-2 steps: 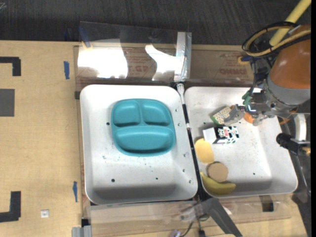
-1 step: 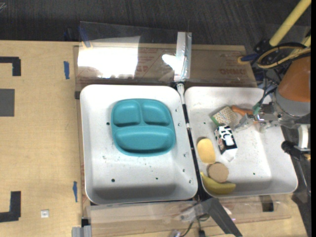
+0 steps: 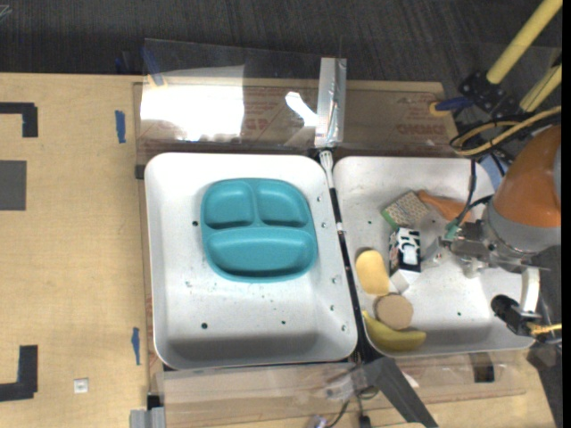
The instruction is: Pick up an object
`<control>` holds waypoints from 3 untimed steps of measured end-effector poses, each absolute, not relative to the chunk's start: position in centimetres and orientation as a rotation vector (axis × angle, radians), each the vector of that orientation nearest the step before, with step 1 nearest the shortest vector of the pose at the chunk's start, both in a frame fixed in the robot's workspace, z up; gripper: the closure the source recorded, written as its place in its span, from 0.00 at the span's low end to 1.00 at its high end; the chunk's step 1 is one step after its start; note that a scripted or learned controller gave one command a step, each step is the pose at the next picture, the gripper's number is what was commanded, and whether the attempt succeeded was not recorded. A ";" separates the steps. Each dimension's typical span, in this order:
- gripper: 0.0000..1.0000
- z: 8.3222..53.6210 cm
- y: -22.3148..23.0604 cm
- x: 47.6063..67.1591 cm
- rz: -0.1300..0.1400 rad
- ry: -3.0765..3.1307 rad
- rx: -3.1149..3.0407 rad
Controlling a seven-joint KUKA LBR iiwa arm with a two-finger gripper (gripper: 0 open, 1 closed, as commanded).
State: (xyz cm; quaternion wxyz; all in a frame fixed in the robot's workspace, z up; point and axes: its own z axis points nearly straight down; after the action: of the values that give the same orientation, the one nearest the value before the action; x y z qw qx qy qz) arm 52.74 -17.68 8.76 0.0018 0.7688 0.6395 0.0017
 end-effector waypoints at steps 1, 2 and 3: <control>0.00 8.7 -19.1 59.1 0.004 2.040 2.383; 0.00 13.6 -15.0 62.3 0.007 2.177 2.259; 0.00 9.2 -10.1 55.4 0.005 2.473 1.928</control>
State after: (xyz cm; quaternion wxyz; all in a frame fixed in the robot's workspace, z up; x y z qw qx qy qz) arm 55.39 -10.08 9.16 0.0027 0.6149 0.7886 0.0016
